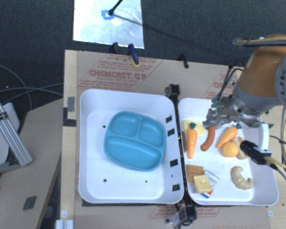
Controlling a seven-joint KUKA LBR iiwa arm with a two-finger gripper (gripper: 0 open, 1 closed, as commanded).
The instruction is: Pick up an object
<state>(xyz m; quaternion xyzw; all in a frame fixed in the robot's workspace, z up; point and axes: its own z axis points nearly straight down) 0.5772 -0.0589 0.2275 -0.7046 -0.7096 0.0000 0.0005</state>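
Red plastic toy sausage (208,138): likely light, stiff, smooth, may slip; best pinched across narrow middle. Curved, glossy, lying in right white bin (268,192), between orange toy carrot (191,142) and second carrot (227,136). Two-finger gripper (216,116) just above its upper end; whether claw is wide or narrow, cannot tell.

You see the gripper (215,117) low over the right bin (270,189), just above a red sausage (208,138) lying between two carrots (191,141). A blue divided tray (134,140) sits in the left bin (90,152).
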